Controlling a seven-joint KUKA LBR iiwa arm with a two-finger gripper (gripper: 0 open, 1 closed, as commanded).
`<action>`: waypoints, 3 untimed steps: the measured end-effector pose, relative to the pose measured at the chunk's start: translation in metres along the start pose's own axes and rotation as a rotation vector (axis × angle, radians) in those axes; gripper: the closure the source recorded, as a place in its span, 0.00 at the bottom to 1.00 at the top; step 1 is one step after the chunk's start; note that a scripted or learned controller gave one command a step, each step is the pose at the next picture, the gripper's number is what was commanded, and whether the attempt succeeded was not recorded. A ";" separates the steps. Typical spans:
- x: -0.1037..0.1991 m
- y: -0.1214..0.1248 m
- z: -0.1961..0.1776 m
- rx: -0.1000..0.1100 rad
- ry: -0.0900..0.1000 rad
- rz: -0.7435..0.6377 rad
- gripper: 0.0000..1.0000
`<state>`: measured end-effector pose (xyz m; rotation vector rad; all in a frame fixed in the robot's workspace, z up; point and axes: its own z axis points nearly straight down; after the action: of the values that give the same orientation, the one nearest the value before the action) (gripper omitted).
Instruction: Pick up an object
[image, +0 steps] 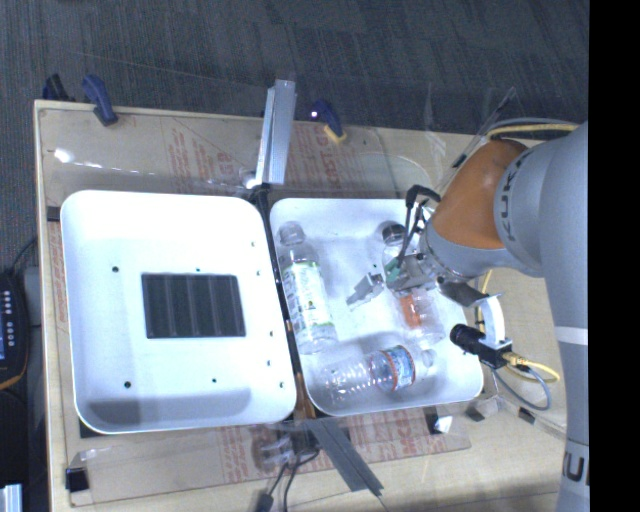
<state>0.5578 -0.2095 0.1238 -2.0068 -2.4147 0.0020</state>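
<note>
Jaws hovered low in the right bin (455, 385), near a small orange-tinted item (413, 312) lying just beside them.

Whether the jaws (400, 272) were open could not be told. A good pick likely needed centring over one item; two clear bottles (305, 290) (375, 370) lay farther off, labels unreadable. The arm (520, 215) showed partial "KUK" lettering.

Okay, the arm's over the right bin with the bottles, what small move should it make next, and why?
Probably a short descent. The gripper sits low over the right bin, beside a small orange-tinted item, with two clear plastic bottles lying nearby. Nothing visibly sits between its fingers, so lowering onto that nearest item seems sensible.
</note>
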 end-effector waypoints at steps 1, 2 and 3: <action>-0.003 0.009 -0.063 -0.001 0.000 0.049 0.00; 0.002 -0.021 -0.099 0.000 0.000 0.118 0.00; 0.027 -0.034 -0.117 0.000 0.001 0.065 0.00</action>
<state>0.5201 -0.1891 0.2410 -2.0841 -2.3472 0.0018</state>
